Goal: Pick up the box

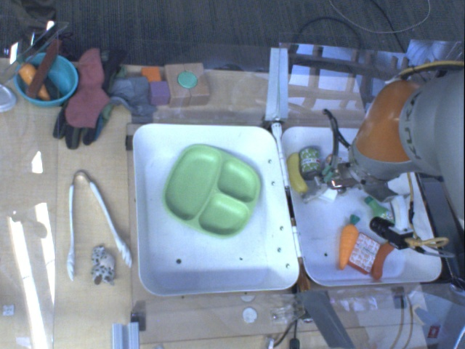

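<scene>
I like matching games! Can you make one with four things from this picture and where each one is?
Things:
1. green divided plate
2. toy carrot
3. white tongs
4. blue bowl

Places:
A. top left corner of the bench
B. in the left bin
C. on the bench, left of the bins
D. in the right bin, beside the orange box

Pairs: 1-B, 2-D, 3-C, 4-A
</scene>
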You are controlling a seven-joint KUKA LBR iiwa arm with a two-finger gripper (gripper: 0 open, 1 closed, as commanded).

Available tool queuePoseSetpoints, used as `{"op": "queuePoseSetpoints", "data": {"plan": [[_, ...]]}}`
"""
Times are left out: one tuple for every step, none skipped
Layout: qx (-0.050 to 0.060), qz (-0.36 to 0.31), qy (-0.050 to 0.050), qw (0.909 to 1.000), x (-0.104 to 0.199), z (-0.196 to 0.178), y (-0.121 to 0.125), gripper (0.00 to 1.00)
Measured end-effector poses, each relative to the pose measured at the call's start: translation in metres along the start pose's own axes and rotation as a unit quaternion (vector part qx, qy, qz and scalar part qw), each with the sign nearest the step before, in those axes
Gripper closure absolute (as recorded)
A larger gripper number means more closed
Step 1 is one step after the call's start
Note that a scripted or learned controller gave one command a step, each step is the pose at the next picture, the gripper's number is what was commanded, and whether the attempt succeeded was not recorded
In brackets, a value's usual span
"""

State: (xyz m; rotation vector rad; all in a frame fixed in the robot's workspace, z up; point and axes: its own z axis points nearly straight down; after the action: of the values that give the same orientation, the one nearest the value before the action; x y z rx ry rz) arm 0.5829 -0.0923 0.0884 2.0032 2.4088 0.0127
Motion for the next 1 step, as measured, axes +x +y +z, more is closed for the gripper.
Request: {"op": "queuePoseSetpoints", "data": {"plan": [[0.034,0.081,0.011,0.9961,-0.0923,0.0057,0.0456,0.0]]}}
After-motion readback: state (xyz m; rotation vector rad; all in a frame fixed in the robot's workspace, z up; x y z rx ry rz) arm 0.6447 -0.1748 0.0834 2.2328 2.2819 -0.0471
